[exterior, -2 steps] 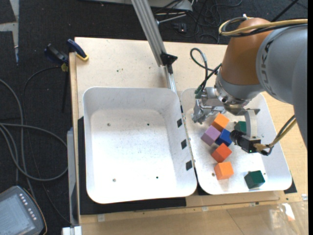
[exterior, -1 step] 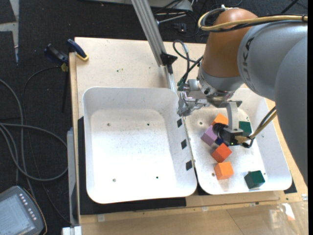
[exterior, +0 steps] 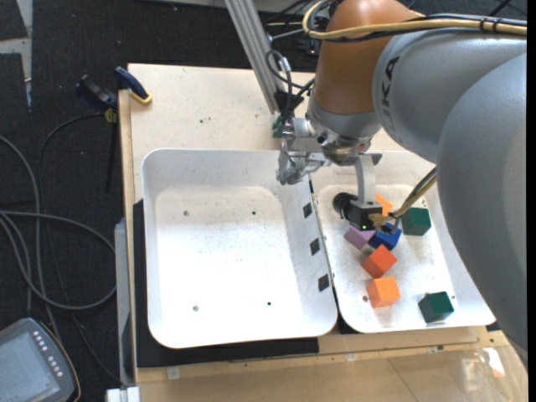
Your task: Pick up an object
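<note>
Gripper (exterior: 291, 167) hangs over the back end of the seam where the two bins meet, low near the rims. From this slant we cannot tell whether it is spread or pressed together, and we see nothing pinched in it. The candidates for picking all lie in the right bin (exterior: 469, 308), apart from the gripper. A purple block (exterior: 360, 238), blue cube (exterior: 388, 238) and red-orange cube (exterior: 379, 260) are bunched and touching. An orange cube (exterior: 384, 291) sits just in front of them, a green cube (exterior: 416, 220) just beside the blue one, and a dark green cube (exterior: 435, 306) is off alone toward the front corner. We judge the bunching will make a clean grip harder there; the dark green cube has open floor round it and looks the easier target. The arm crosses above the right bin, so part of its floor is hidden from us. The left bin (exterior: 159, 224) shows a white floor flecked with dark specks. Small black tabs (exterior: 315, 245) run down the wall between the bins. Both bins rest on a pale bench board (exterior: 209, 99), itself speckled. A blue-and-yellow clamp (exterior: 126, 86) sits at its far left corner, and an aluminium strut (exterior: 247, 32) rises at the back. Off the bench we note dark carpet, loose cables (exterior: 50, 224) and a handheld pendant (exterior: 29, 363) at the lower left.
</note>
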Controlling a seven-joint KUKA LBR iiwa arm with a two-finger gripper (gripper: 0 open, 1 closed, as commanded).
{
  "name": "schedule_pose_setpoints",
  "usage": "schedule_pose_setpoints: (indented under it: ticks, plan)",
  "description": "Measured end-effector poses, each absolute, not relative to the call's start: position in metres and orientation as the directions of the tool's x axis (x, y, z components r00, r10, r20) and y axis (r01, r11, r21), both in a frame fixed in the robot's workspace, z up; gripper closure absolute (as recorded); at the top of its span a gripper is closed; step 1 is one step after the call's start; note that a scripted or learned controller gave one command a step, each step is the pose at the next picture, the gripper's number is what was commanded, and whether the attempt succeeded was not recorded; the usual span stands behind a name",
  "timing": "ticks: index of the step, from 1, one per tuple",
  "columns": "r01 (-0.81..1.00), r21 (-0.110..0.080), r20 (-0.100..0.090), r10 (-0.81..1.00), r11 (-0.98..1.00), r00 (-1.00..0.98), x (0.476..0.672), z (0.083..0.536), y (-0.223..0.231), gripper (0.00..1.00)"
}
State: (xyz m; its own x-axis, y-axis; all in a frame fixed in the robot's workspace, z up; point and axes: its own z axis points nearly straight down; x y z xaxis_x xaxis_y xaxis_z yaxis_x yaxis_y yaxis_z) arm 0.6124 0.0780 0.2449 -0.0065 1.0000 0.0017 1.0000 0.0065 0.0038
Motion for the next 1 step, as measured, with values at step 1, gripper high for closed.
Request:
schedule_pose_setpoints:
  ticks: [1]
  plan:
    - [1.000, 0.000, -0.001, 1.000, 0.002, -0.002, 0.6115, 0.2444, 0.0745, 0.00]
